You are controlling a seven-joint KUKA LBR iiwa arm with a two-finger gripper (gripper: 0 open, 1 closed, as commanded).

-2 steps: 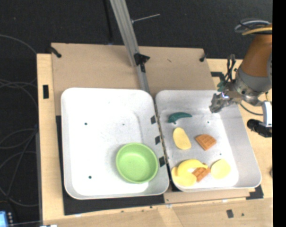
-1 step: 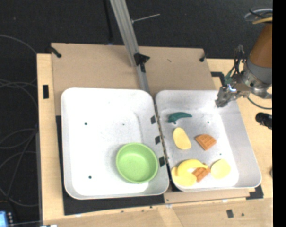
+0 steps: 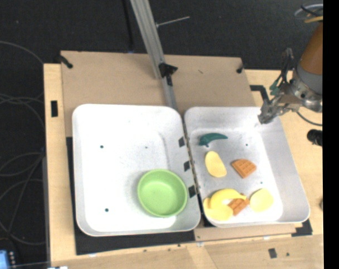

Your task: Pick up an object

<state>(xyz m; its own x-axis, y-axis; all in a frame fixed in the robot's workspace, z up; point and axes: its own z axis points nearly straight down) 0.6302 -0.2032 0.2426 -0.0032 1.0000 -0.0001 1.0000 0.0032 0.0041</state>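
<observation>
Objects for picking all lie in the right bin (image 3: 281,150), none of them lifted yet. Going from big to small: the bench (image 3: 119,77) carries two white bins side by side, and the left bin (image 3: 113,139) has a green bowl (image 3: 162,192) sitting near its front right corner. In the right bin there is a yellow ring-like piece (image 3: 221,203) at the front with a small orange block (image 3: 238,206) touching it, a yellow round slice (image 3: 261,200) just beside those, a yellow oval (image 3: 215,164) nearer the middle, an orange waffle-like square (image 3: 244,167) next to it, and a dark teal curved piece (image 3: 212,139) near the divider.

The grey arm (image 3: 309,66) reaches in from the right, and its pincer (image 3: 266,115) hangs over the back right corner of the right bin, apart from every item (too small and dark from here to say whether it is open or closed; nothing is visibly in it).

To do this well, I'd say it should swing toward the bin's middle, choose a piece standing alone, such as the oval or the waffle square, centre above it, and come straight down, avoiding the crowded front cluster.
</observation>
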